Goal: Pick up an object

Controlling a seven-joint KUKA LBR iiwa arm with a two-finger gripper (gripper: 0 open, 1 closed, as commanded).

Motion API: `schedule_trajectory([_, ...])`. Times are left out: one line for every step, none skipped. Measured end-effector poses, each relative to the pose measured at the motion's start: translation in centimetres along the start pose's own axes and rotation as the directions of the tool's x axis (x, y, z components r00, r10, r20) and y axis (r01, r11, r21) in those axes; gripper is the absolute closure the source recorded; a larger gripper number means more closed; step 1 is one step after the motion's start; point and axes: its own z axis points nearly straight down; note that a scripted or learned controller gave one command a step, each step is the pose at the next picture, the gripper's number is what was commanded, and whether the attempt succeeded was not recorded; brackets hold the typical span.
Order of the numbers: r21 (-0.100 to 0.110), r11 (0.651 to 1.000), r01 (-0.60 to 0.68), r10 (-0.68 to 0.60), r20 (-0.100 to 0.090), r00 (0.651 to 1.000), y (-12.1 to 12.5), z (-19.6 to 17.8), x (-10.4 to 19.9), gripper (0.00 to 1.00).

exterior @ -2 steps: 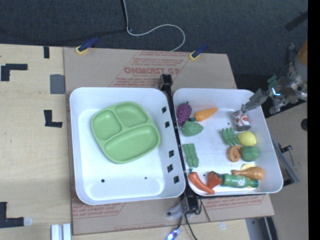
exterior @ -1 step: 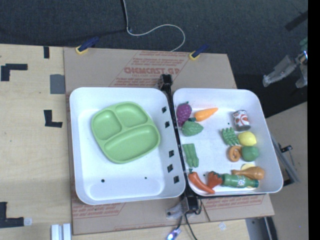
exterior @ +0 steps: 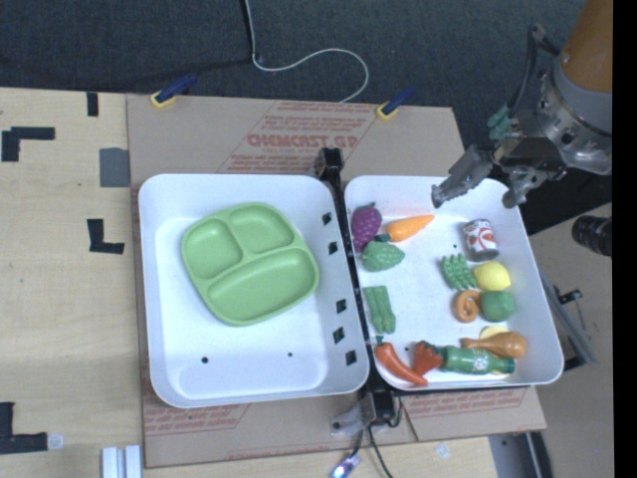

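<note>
Hovering above the right bin (exterior: 532,257), the tool (exterior: 483,189) spreads wide, gripping nothing.

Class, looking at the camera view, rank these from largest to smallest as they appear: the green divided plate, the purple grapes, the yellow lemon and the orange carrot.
1. green divided plate, by far the largest.
2. orange carrot and purple grapes: too alike to rank.
3. yellow lemon, smallest.
</note>
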Motion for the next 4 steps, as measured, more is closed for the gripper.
schedule_trajectory([-0.002, 1.0, -0.009, 0.009, 0.003, 1.0, 0.1, -1.1, -0.6, 1.0])
schedule_trajectory([0.012, 1.0, -0.012, 0.012, 0.002, 1.0, -3.2, 10.0, 0.8, 1.0])
schedule_trajectory([-0.007, 1.0, -0.004, 0.004, 0.002, 1.0, 8.3, 10.2, 8.3, 1.0])
schedule_trajectory([0.011, 1.0, -0.013, 0.013, 0.003, 1.0, 3.4, 20.5, 9.0, 1.0])
